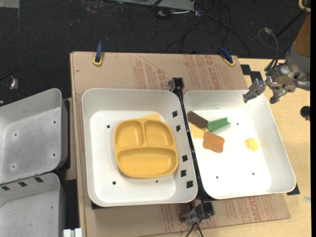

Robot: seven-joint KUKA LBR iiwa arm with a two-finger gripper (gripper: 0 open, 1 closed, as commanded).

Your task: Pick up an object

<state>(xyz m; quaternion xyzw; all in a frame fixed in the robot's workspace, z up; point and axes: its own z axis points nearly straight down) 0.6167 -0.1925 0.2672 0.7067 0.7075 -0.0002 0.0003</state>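
The right bin holds a brown block, a green piece, an orange-brown lump and a small yellow piece. My gripper hangs at the bin's far right corner, above its rim and well clear of all these objects. Its two fingers stand apart with nothing between them, so it is open.
The left bin carries a yellow divided tray. A black divider runs between the two bins. Grey trays lie off the bench at left. Cables trail across the dark floor behind.
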